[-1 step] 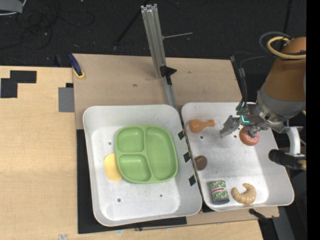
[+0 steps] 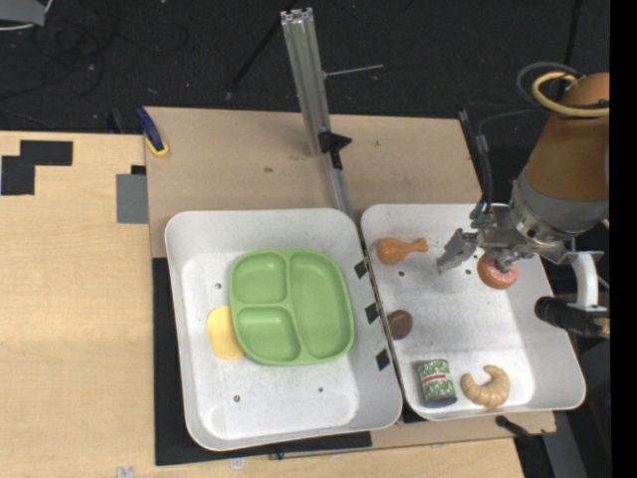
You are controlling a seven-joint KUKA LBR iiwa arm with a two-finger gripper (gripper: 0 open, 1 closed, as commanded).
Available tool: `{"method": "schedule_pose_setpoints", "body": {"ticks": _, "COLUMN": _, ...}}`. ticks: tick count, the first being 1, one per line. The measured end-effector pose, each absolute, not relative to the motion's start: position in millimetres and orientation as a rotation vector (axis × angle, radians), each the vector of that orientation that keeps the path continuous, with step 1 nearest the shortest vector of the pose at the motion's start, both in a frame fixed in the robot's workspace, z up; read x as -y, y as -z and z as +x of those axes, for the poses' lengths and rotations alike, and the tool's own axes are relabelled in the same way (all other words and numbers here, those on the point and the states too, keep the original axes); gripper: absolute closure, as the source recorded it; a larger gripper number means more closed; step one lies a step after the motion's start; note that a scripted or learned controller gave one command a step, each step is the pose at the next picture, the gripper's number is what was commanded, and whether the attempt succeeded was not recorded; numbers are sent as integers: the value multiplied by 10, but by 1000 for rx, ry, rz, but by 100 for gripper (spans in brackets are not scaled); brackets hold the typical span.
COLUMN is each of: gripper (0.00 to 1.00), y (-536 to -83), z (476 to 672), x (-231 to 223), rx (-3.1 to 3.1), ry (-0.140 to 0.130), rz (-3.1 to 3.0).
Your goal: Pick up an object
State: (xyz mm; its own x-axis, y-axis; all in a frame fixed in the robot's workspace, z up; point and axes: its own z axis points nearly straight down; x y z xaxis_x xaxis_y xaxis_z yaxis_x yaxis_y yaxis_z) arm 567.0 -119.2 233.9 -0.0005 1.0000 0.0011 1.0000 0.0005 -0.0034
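Objects for picking lie in the right shallow white bin (image 2: 557, 366): an orange plastic drumstick (image 2: 399, 250) near its upper left, a round red-and-white piece (image 2: 497, 272) to the right, a small brown lump (image 2: 399, 323), a green-labelled can (image 2: 435, 381) and a tan croissant (image 2: 487, 385) side by side near the front edge. We note the hand (image 2: 483, 250) low over this bin, fingers spread, nothing between them, the red piece just beside it. The left white bin (image 2: 199, 237) on the desk (image 2: 249, 157) holds a green three-compartment plate (image 2: 292, 305) touching a yellow flat piece (image 2: 222, 332).
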Motion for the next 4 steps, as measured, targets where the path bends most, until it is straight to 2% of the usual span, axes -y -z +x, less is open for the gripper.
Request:
{"method": "schedule_pose_setpoints", "body": {"ticks": 2, "gripper": 0, "y": -1358, "z": 5774, "x": 1213, "rx": 2217, "ry": -6, "rz": -2218}}
{"method": "schedule_pose_setpoints", "body": {"ticks": 3, "gripper": 0, "y": -1021, "z": 5790, "x": 1222, "rx": 2222, "ry": 3, "rz": -2226}}
{"method": "schedule_pose_setpoints", "body": {"ticks": 4, "gripper": 100, "y": -1097, "z": 5778, "x": 1243, "rx": 2215, "ry": -3, "rz": -2231}}
